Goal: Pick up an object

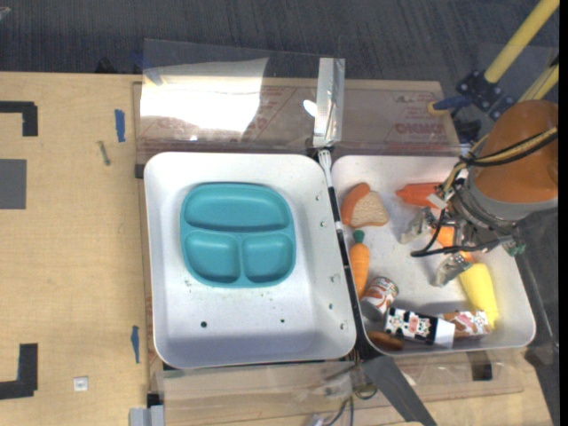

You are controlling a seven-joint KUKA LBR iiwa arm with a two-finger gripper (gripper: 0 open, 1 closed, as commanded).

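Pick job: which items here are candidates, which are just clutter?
Candidates, right bin: bread slice, carrot, small can, yellow corn, black-and-white bottle.

Clutter: teal divided plate in left bin, blue tape.

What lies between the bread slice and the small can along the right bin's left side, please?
In the camera view, a toy carrot lies between the bread slice and the small can, close beside the divider between the bins.

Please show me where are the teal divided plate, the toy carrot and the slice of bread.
teal divided plate (237,211): camera view, on the ridge below its large upper compartment.
toy carrot (359,263): camera view, on the middle of its orange body.
slice of bread (365,206): camera view, on its tan face.
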